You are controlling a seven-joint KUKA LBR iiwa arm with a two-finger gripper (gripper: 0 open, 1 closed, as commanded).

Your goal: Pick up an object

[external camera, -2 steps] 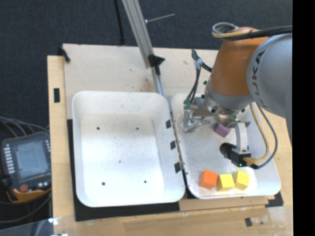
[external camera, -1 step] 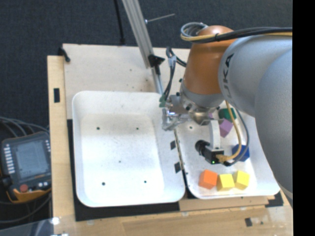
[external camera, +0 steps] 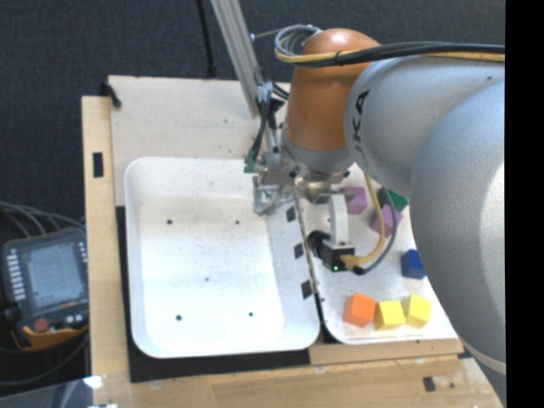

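We see the gripper [external camera: 270, 192] hanging over the far right corner of the left bin [external camera: 204, 270], and we cannot tell whether it is clenched, released or grasping anything. In the right bin [external camera: 374, 335], an orange block [external camera: 359, 309], a yellow block [external camera: 390, 314] and a second yellow block [external camera: 418, 310] line the near edge. A blue block [external camera: 412, 264] sits just beyond them.

A robotics lab: teach pendant [external camera: 47, 283] beside a wooden bench [external camera: 98, 228] bearing white bins [external camera: 144, 177].

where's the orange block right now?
Camera view: the orange block lies in the bin on the view's right, near its front rim, directly left of a yellow block.
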